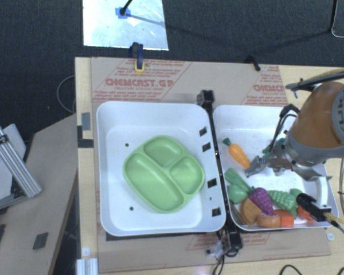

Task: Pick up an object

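While the green three-compartment plastic plate (163, 174) lay alone in the left white bin (112, 125), the gripper (255, 165) hovered just right of the small orange toy carrot (237, 153), fingers slightly apart, gripping nothing; closing there might have nudged the carrot away.

Two white bins: left bin (112, 153), right bin (249, 122). One green divided plate (163, 173) with three compartments. One carrot (238, 153), one purple grape bunch (261, 199), two green veg pieces (leafy one (235, 183), bumpy one (282, 199)). Remaining toys in the pile too jumbled to count. One arm (321, 122).
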`<state>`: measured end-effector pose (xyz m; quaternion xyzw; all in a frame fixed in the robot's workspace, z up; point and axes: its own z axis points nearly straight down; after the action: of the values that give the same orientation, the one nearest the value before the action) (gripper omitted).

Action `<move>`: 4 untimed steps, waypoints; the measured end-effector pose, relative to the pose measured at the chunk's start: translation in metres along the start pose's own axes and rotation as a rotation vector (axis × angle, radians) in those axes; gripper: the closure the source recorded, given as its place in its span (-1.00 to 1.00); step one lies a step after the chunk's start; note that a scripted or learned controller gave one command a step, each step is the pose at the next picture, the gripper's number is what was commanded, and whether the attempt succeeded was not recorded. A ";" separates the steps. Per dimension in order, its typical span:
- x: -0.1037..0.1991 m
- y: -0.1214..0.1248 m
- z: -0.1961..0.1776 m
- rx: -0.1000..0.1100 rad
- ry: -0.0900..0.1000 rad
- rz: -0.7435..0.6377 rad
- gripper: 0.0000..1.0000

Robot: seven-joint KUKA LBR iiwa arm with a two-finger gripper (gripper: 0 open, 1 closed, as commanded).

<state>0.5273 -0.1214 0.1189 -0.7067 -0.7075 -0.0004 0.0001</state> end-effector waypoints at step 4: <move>-0.003 0.006 -0.093 -0.005 -0.002 -0.004 1.00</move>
<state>0.5337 -0.1246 0.2115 -0.7054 -0.7088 -0.0014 -0.0023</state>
